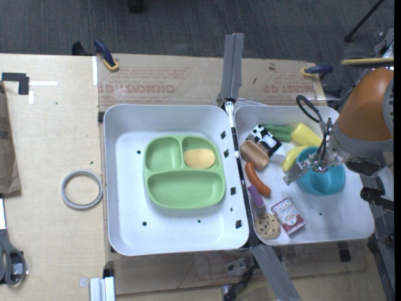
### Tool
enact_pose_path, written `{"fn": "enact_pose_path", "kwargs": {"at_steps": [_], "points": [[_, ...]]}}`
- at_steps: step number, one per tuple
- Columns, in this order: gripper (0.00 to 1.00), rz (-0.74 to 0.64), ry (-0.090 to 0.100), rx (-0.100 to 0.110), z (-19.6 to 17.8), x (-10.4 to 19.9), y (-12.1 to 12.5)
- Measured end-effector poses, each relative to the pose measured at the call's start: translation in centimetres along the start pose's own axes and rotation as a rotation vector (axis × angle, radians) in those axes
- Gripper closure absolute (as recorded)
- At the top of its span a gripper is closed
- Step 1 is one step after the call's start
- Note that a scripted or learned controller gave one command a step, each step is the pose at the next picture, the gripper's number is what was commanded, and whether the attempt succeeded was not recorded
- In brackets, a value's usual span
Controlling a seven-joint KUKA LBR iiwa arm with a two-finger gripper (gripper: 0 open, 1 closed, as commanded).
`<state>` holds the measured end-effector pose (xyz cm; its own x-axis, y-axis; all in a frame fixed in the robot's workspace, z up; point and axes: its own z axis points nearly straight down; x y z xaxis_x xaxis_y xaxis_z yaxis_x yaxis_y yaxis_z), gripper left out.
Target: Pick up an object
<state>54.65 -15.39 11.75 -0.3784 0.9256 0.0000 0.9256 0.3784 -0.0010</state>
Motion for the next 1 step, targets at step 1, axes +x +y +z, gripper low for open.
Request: {"fn": "enact_pose_path", "kwargs": {"at_steps": [1], "points": [[0.00,0.126,-0.001,0.000,2.59,-2.17,3.84]]}}
